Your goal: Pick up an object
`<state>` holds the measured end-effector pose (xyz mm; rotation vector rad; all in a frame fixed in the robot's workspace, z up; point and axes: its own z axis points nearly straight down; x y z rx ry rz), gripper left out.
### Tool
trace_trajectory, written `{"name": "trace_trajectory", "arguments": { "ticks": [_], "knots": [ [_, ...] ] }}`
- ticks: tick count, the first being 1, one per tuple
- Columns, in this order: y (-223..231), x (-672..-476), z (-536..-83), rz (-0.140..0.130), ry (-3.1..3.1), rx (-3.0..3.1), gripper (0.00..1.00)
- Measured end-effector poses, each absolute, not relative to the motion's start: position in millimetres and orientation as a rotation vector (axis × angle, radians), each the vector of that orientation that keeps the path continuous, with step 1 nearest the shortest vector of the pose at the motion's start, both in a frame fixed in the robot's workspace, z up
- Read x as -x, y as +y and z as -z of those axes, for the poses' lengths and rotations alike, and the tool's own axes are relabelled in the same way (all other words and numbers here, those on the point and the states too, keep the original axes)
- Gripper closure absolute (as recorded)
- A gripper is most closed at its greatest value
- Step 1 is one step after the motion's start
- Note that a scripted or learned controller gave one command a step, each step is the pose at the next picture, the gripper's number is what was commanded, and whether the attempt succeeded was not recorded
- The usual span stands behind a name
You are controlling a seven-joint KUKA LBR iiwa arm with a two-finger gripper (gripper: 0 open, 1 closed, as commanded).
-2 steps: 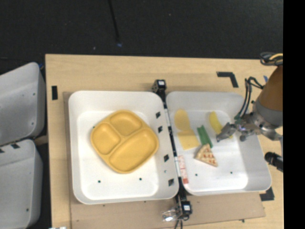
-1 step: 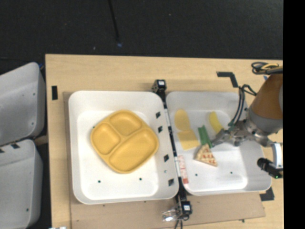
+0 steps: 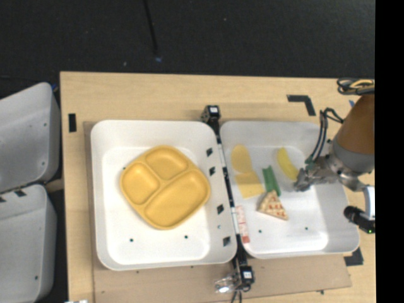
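Your end effector is hanging low in the right bin, just beside the yellow banana; I cannot tell its grip state; the yellow plate is lying in the left bin.

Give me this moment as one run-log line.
arm: over right bin | gripper: beside banana | nothing seen held | left bin: yellow tray

A pale wooden tabletop carries two shallow white bins side by side, touching along their inner edges: the left bin sits nearer the tabletop's left edge, and the right bin reaches toward its right edge.
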<state>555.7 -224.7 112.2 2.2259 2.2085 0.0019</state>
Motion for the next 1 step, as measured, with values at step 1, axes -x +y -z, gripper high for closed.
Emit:
{"name": "trace_trajectory", "arguments": {
  "ticks": [1],
  "knots": [
    [-222.6,-561.0,-157.0,-0.004,2.22,-2.214,1.0]
  ]
}}
